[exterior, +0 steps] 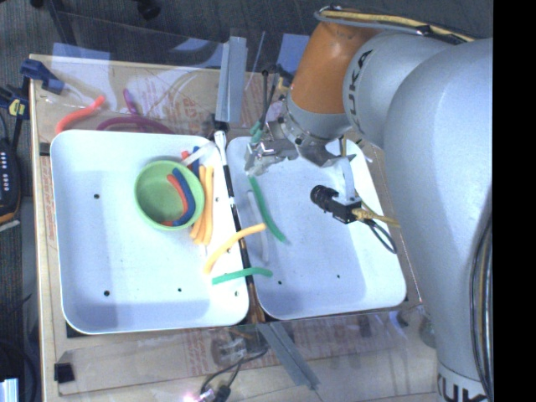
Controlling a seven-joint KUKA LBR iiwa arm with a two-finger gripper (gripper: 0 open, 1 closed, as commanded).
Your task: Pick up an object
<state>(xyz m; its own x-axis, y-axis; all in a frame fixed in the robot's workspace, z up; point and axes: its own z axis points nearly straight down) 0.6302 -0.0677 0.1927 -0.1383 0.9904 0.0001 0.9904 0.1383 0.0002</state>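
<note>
In right bin [368,283]: green strip [268,212] runs diagonally, upper-left to lower-right; gripper [264,153] state unclear.

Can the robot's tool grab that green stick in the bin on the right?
Probably yes. The tool hangs just above the green stick in the right bin, and nothing lies over the stick.

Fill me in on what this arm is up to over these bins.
A grey KUKA arm reaches in from the right, with its gripper at the far left corner of the right bin. A green strip lies in that bin just below the gripper, not visibly held. The left bin holds a green bowl with coloured strips inside and orange and yellow strips beside it. Nothing looks picked up yet.
</note>
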